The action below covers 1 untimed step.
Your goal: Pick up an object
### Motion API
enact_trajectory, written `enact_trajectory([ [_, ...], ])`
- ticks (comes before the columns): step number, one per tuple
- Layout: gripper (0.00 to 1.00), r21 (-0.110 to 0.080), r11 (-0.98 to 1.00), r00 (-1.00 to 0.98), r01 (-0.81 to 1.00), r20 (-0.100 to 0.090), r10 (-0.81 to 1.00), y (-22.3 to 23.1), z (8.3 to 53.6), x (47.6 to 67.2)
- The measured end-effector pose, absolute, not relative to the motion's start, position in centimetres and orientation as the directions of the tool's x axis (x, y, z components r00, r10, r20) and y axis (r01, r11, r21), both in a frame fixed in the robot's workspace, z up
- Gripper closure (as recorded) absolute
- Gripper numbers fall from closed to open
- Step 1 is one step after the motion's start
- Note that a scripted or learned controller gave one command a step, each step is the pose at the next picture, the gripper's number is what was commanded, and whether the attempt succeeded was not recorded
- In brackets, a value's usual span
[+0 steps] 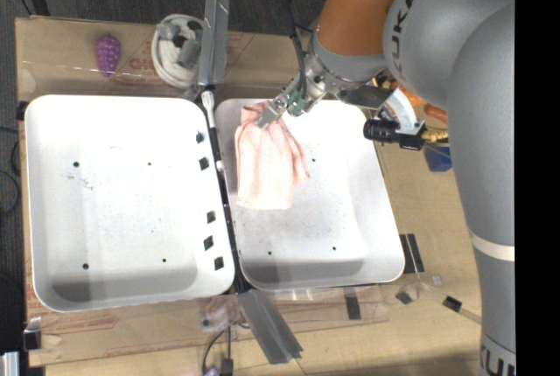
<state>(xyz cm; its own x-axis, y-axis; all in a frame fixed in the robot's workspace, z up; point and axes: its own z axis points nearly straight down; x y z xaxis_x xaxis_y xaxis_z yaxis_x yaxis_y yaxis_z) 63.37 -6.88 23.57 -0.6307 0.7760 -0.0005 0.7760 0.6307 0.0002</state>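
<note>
A pale pink cloth (pixel 265 163) hangs down over the back left part of the right bin (pixel 367 217), its top corner pinched and gathered. My gripper (pixel 278 107) sits at that top corner, shut on the cloth, with the fabric draping below it toward the bin floor. The grey arm with its orange band comes in from the upper right and covers the bin's back right corner.
The left bin (pixel 114 199) lies beside the right one, split from it by a grey divider bar (pixel 214 182). Behind the bins on the bench lie a purple grape-like toy (pixel 108 53) and a white coiled object (pixel 178 48).
</note>
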Motion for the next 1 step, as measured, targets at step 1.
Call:
enact_trajectory([
  [1,1.0,0.0,0.782,-0.782,0.623,-0.002,0.623,-8.75,22.29,65.51],
])
